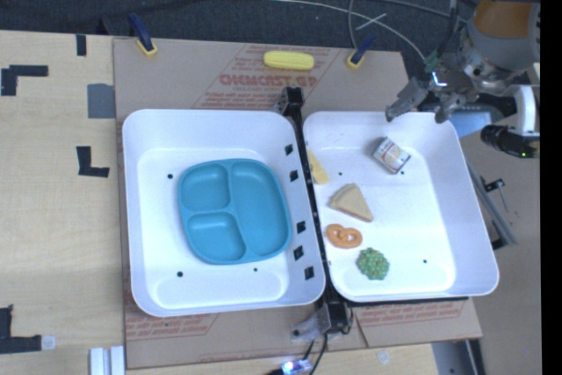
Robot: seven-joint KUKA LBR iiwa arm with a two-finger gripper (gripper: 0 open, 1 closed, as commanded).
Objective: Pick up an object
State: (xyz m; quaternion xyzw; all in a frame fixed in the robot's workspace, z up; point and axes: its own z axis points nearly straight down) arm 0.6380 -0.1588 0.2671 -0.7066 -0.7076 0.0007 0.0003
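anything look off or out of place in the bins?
One thing: a yellow banana-shaped toy lies on the cardboard behind the bins, outside both. Also, a pale yellow piece sits tight against the right bin's left wall. Nothing looks spilled or broken. The gripper is at that bin's far corner.

A blue divided tray [234, 212] lay in the left white bin [140, 189]. Both bins sat on a sheet of brown cardboard [219, 75], held to the bench [44, 189] by two blue-and-yellow clamps [140, 35]. A yellow banana-shaped toy [288, 60] rested on the cardboard behind the bins.
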